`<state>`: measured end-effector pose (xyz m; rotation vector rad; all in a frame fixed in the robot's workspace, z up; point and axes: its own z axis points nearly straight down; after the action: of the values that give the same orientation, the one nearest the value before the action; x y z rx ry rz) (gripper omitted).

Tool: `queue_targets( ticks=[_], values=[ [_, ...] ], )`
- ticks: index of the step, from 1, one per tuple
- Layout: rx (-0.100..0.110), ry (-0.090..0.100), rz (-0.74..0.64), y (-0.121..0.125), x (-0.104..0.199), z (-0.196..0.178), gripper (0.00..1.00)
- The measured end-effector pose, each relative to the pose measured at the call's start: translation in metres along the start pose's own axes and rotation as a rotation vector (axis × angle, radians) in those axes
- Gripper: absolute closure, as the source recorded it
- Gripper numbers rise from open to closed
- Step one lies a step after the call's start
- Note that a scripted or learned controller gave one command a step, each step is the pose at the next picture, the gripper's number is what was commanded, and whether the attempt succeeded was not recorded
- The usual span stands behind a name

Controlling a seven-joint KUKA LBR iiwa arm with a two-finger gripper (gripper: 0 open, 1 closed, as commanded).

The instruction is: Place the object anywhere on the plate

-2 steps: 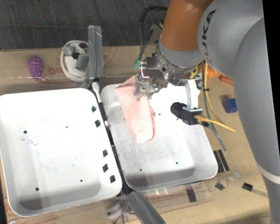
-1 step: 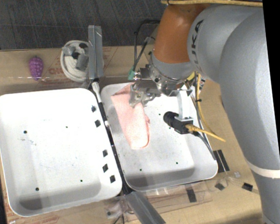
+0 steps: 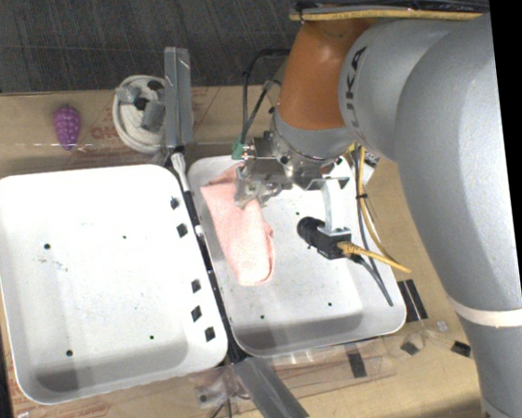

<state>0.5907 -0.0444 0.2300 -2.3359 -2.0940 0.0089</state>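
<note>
The grey arm (image 3: 422, 138) with its orange band (image 3: 316, 75) is reaching in from the right and hanging over the upper part of the right bin (image 3: 349, 320). Its hand (image 3: 256, 178) is sitting at the top end of a pink, elongated object (image 3: 244, 238), which is lying in the left half of that bin, just beside the divide between the two bins; whether the hand is spread or pinching the pink object cannot be told, since the wrist is covering it. A black piece with a yellow cable (image 3: 325, 235) is hanging just right of the pink object. The left bin (image 3: 90, 270) is lying beside it on the desk (image 3: 9, 138). On the desk behind the left bin, a small purple object (image 3: 67, 125) and a white coil (image 3: 140, 111) are resting well apart from the hand.
</note>
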Motion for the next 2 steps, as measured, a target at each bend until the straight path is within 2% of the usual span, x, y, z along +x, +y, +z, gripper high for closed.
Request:
queue_targets(
  ticks=[1, 2],
  values=[
    [-0.002, 0.000, -0.407, -0.020, 0.049, -0.008, 1.00],
    [-0.001, -0.001, -0.813, -0.042, 0.087, 0.003, 1.00]
  ],
)
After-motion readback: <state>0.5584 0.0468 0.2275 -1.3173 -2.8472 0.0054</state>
